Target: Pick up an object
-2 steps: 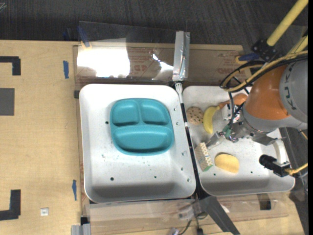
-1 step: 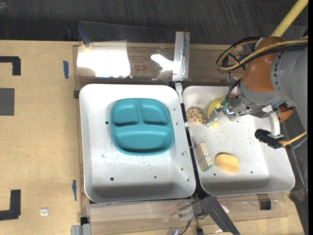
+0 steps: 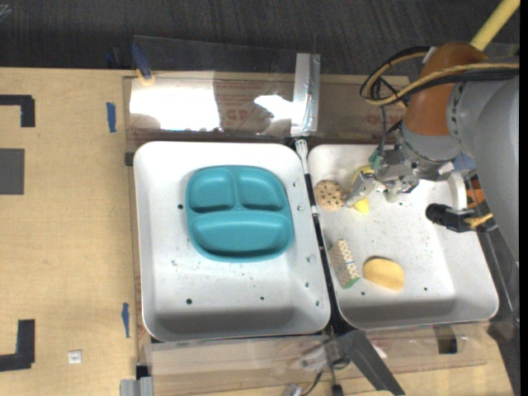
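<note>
Camera view, looking down at a slant, showed the two-finger gripper [image 3: 369, 186] lowered into the far part of the right shallow white bin [image 3: 429, 299], its metal fingers pointing toward the divider between the bins. Whether anything was clamped there could not be told, and how far apart the jaws stood was equally unclear, since the tips merged with a small yellow piece [image 3: 361, 205] lying right at them. Just beside that piece, toward the divider, sat a round tan cookie-like disc with dark spots [image 3: 328, 194], close to the gripper tips but not visibly between them. Nearer the camera in the same bin lay a slim speckled bar-shaped item [image 3: 344, 262] along the divider, and next to it a rounded yellow lump shaped like a lemon [image 3: 384, 273], both well apart from the gripper. Behind the gripper rose the grey arm with its orange band [image 3: 433, 106], with yellow and black cables looping above it. The left shallow white bin [image 3: 165, 304] held a teal plastic divided plate with three compartments [image 3: 239, 211], lying flat near the middle. Both bins rested on a light wooden bench [image 3: 58, 246].
</note>
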`<state>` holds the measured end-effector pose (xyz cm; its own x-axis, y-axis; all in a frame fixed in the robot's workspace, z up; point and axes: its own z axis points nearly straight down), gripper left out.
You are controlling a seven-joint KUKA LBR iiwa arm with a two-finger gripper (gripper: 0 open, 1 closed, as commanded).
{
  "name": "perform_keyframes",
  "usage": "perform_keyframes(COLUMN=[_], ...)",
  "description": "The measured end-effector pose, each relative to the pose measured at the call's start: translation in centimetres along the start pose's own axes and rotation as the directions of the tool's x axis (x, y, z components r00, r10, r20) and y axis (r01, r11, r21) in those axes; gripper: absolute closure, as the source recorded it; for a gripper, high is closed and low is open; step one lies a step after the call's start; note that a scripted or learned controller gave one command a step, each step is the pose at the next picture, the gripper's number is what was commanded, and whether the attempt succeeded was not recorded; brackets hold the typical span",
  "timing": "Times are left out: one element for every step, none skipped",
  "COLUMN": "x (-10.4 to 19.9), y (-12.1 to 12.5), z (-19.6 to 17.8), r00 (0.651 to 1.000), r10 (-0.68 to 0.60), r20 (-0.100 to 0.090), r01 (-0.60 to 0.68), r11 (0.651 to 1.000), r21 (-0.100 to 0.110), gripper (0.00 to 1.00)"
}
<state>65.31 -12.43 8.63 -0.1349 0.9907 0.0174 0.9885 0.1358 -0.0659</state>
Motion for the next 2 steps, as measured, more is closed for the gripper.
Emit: perform_keyframes(x=[-0.7, 12.3], y=[-0.3, 2.5], z=[-0.7, -10.1], r00=[1.000, 0.999], r10=[0.004, 0.044], r20=[0.011, 0.011], r01=[-0.004, -0.043], r11=[1.000, 0.996], r21=[0.001, -0.072], gripper=[1.00, 1.00])
